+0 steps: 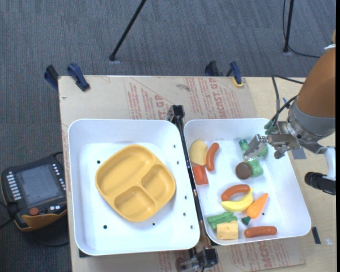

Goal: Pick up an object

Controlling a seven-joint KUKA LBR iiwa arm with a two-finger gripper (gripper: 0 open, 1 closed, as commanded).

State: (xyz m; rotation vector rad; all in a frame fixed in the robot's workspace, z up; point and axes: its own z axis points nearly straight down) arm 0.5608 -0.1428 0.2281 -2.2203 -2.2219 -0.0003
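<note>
yellow plate, white bins, orange carrot, yellow banana

Dark grey carpet covers the floor around a bench topped with printed cardboard. Blue clamps grip its far edge. Thin black stand legs cross the carpet; a handheld control pendant lies left.

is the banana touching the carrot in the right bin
Touching. The camera view shows the banana with its right tip running straight into the carrot, no white bin floor visible between them.
</note>
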